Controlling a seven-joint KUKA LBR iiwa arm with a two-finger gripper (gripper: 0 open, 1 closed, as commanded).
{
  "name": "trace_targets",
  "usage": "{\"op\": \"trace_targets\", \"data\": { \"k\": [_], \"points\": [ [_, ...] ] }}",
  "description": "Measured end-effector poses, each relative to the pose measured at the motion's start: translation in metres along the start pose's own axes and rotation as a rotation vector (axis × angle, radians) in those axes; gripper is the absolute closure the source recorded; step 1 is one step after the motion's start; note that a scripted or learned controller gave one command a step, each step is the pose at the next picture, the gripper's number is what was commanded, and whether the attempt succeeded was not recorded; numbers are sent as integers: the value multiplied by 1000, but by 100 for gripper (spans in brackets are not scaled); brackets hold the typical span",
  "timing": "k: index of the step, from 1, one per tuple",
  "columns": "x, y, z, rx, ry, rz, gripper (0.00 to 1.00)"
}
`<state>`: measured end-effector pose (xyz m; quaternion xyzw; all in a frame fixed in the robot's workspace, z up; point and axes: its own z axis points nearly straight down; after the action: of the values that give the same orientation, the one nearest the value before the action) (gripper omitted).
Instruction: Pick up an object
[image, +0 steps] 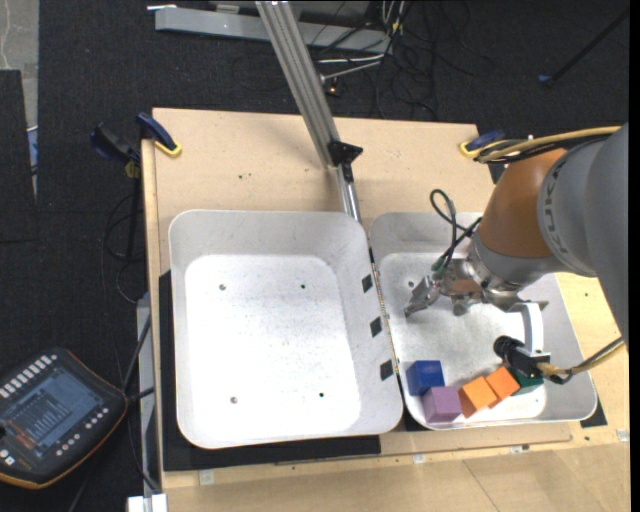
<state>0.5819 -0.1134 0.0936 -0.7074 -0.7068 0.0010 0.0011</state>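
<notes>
Purple block, orange block and blue block cluster at the near edge of the right bin. Farther in, the gripper hovers with fingers slightly parted, holding nothing.

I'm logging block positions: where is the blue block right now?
The blue block lies in the right bin, near its front-left corner, just above-left of the purple block.
</notes>
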Motion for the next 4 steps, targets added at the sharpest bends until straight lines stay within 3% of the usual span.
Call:
{"op": "trace_targets", "data": {
  "k": [1, 2, 4],
  "points": [
    [0, 1, -12, -4, 0, 0, 100],
    [3, 4, -55, -8, -1, -3, 100],
    [-8, 5, -176, -11, -2, -4, 100]
  ]
}}
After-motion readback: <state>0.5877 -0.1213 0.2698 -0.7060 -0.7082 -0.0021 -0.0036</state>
